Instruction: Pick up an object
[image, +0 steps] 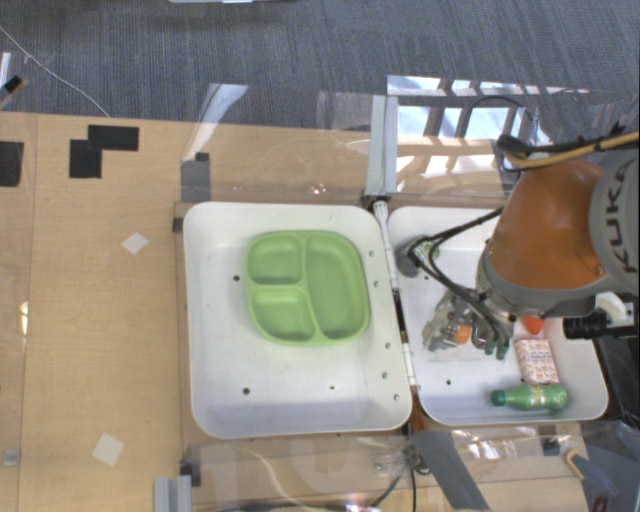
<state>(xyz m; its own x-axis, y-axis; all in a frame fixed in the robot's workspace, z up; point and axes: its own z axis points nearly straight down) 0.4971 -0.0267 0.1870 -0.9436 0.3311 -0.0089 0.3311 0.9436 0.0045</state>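
Arm over the right bin; claw low among small objects.

The pale wood-grain desk (90, 330) carries two shallow white bins with rounded corners. The left bin (215, 400) holds a glossy green plastic tray (305, 287), rounded-rectangular, moulded into three compartments. In the right bin (450, 395), the claw (462, 330) sits low on the bin floor below the arm's smooth orange band (545, 225); whether it is apart or together cannot be told from here. Just right of it stands a small pink-and-white printed carton (536, 361), with a small red-orange item (533, 324) just above it. A green plastic bottle (530, 398) lies on its side near the front wall.
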